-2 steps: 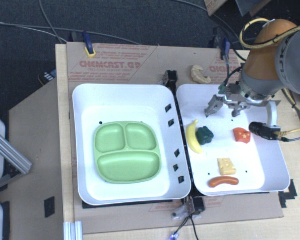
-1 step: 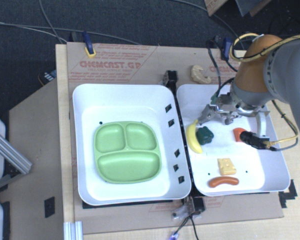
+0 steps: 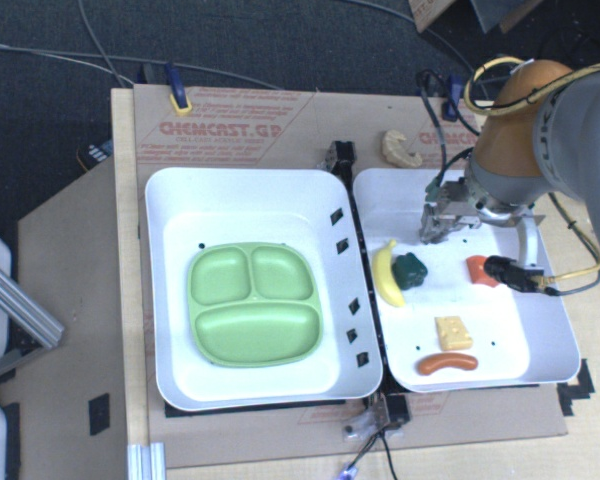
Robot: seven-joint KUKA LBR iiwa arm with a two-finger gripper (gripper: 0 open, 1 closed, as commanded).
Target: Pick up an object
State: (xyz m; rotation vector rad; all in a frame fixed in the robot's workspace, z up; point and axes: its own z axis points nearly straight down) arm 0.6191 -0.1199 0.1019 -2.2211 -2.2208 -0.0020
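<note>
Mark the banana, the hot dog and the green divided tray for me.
banana (image 3: 387, 277), camera view, middle of its curved body.
hot dog (image 3: 448, 364), camera view, centre of the sausage.
green divided tray (image 3: 255, 330), camera view, floor of its large lower compartment.

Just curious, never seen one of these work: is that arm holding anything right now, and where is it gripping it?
Nothing shows held. The tool hangs over the right bin, with the dark green toy and banana lying below it, apart.
</note>
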